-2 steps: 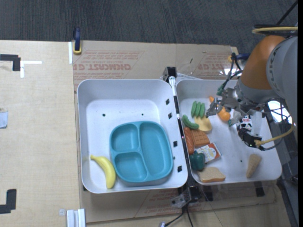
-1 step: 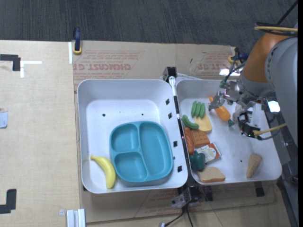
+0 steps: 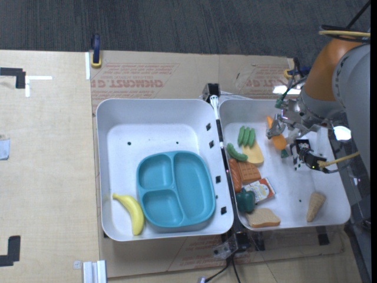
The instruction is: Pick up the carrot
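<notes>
- The gripper hangs over the far part of the right bin, near its far right corner, and an orange piece that I take for the carrot sits just at its tip.
- I cannot tell if the fingers are apart, together or clamped on the carrot; the dark parts of the wrist hide the gap, so a real hold is not sure.
- The carrot seems a little above the bin floor, but the slant of the view makes this only a guess.
- The other food lies along the left wall of this bin: the green pods, the pickle on the cheese, the waffle and, at the near edge, the bread.
- The cone lies apart, at the near right corner.
- So the middle and the right side of the bin floor are open, and I judge that a lift straight up meets nothing.
- The left bin holds the tray and the banana near its near left corner; they are well apart from the gripper.
</notes>
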Robot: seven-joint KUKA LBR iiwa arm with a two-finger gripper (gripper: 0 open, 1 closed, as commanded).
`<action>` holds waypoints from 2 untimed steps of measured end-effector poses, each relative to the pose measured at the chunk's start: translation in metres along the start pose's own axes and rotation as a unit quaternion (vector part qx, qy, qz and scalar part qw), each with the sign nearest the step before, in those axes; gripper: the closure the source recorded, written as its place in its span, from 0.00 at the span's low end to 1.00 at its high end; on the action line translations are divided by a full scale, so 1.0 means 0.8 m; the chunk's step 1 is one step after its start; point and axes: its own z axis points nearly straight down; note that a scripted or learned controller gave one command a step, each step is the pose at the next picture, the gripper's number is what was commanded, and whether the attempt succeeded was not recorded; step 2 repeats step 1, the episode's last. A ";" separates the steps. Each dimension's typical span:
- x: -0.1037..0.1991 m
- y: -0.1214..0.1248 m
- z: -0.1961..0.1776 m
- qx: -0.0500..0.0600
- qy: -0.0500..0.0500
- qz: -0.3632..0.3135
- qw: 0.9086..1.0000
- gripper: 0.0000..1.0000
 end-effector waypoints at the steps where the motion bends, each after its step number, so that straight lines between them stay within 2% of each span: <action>1: 0.064 -0.008 -0.143 -0.002 0.001 0.022 1.000 1.00; 2: 0.064 -0.008 -0.143 -0.002 0.001 0.022 1.000 1.00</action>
